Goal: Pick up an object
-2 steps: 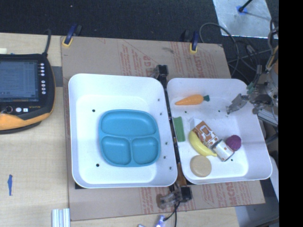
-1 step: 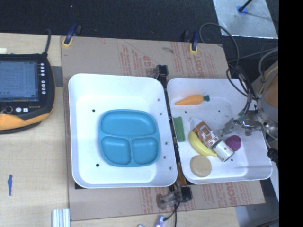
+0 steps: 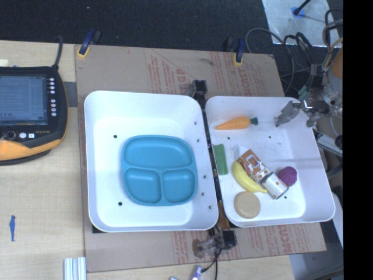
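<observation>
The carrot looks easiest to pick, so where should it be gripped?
Grip the carrot across its thick orange middle, coming straight down. It lies flat, lengthwise left to right, apart from the other items, so the fingers close front-to-back. The end effector is near its green end.

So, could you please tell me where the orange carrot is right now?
The orange carrot lies in the right white bin, near its far left corner, beyond the green rectangular block and left of the hand.
</observation>
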Tool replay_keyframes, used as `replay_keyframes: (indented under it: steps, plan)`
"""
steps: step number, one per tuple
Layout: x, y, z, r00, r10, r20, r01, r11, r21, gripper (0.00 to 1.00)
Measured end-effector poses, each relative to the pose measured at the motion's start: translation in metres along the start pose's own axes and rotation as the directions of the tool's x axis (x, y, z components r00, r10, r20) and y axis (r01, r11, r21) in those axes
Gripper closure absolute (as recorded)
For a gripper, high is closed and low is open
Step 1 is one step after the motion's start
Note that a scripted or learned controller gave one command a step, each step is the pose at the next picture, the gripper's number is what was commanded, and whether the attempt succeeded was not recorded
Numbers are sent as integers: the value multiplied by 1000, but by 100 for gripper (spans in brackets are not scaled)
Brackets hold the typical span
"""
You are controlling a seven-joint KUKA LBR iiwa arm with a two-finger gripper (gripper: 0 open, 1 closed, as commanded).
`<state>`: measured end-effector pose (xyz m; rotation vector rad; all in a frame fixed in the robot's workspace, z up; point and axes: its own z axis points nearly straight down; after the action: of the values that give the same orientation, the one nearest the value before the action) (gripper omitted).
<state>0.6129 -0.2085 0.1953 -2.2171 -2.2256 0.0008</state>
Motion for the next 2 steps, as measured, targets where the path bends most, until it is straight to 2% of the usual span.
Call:
replay_keyframes:
  steps: [1,2]
  plan:
    - [-3,-65,62,1000,-2,0,2,1000,4,0]
    - [-7,-99,95,1000,2,10,-1,1000,-21,0]
